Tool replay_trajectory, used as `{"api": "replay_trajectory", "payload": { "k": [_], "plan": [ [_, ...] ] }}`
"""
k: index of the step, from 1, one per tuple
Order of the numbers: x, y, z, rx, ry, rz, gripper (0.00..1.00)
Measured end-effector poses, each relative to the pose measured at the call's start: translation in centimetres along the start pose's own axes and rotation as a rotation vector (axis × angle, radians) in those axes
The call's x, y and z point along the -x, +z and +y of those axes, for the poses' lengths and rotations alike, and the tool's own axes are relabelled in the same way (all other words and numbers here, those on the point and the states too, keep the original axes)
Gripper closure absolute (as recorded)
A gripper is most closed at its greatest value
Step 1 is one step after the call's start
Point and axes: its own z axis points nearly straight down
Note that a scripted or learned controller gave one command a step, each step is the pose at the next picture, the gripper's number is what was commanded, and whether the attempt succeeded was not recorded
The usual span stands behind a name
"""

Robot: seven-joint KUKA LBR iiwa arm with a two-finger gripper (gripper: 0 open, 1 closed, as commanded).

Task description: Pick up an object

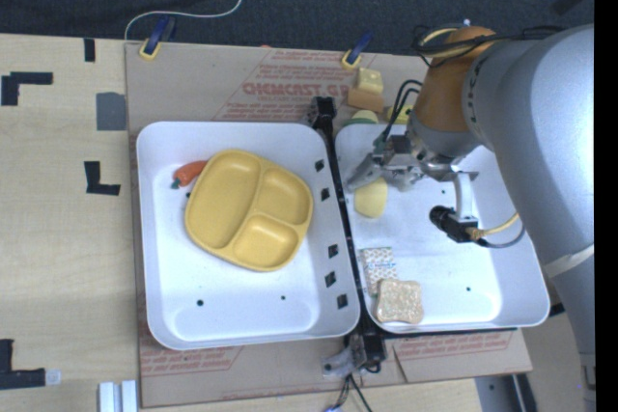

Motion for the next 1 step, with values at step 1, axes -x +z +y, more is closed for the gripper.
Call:
{"api": "replay_trajectory", "payload": {
  "k": [1],
  "plan": [
    [-0.40, -0.48, 0.25, -0.001, 0.000, 0.003, 0.00]
  ]
}}
